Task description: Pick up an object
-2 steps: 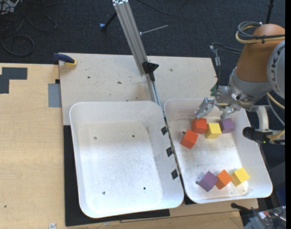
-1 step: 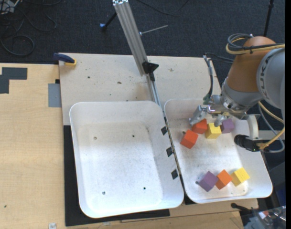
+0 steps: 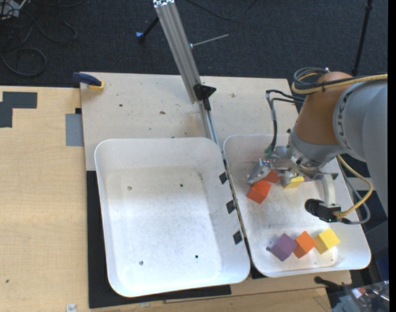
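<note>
bench: pale wooden top on dark carpet, two white bins side by side, left bin [image 3: 158, 220] and right bin [image 3: 295, 265].
blocks: five, all in the right bin.
front row: three, purple block [image 3: 282, 246], orange block [image 3: 305, 243], yellow block [image 3: 328, 240].
under my gripper: red block [image 3: 259, 191], touching its fingers; small yellow block [image 3: 293, 181] beside it.
my gripper [image 3: 268, 172]: low over the red block; grip state i cannot tell.

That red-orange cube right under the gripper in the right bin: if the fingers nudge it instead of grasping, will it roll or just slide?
The red-orange cube looks flat-faced and rigid, so it would probably slide or twist rather than roll. It seems small and likely light, so a nudge from the gripper could skid it across the smooth white right bin. It sits apart from the other blocks, so a collision seems unlikely.
</note>
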